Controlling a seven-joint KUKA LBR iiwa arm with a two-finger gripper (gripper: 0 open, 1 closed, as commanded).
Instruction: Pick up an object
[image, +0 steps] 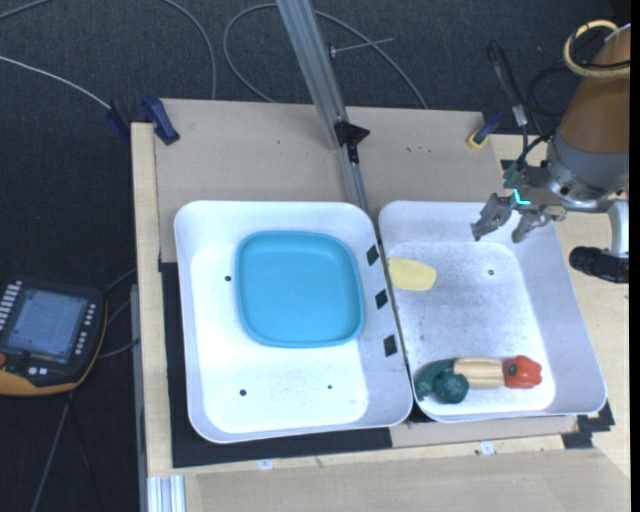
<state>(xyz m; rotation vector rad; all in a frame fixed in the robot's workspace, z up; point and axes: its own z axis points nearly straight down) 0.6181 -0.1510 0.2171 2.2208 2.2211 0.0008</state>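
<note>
Gripper (508, 222) hangs over the far right corner of the right bin (560, 300), fingers spread and nothing between them. Nearest to it, a yellow piece (412, 274) lies by the bin's left wall. Along the near edge sit a green lump (442, 383), a tan stick (478, 373) and a red piece (522, 372), touching in a row, well apart from the gripper. The left bin (200, 300) holds a blue plate (300, 288). Nothing lies between the gripper and the objects.
</note>
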